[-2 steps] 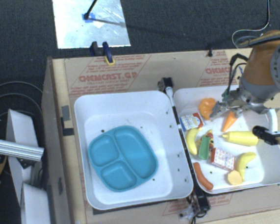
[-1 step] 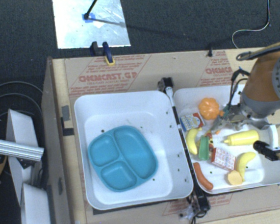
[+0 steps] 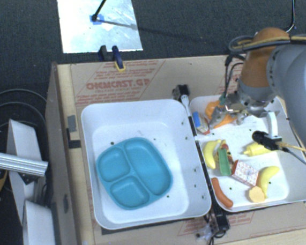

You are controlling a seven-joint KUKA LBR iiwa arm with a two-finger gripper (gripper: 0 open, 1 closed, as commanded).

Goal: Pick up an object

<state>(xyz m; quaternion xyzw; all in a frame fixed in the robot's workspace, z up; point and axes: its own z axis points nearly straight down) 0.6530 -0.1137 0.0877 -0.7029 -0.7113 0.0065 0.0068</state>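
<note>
One likely target: small orange plastic toy food piece (image 3: 221,121), far-left corner of right shallow white bin (image 3: 292,161), just beside grey two-finger gripper (image 3: 227,110). Pincer state: you cannot tell. Expect light, stiff, slick shell (probably hollow); grip across narrow middle.

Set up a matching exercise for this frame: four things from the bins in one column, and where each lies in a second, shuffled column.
Things:
1. blue divided plate
2. reddish sausage
3. orange toy
4. red-and-white box

Places:
A. far end of the right bin, beside the gripper
B. near corner of the right bin, on the side next to the left bin
C. middle of the left bin
D. near half of the right bin, toward its middle

Pairs: 1-C, 2-B, 3-A, 4-D.
</note>
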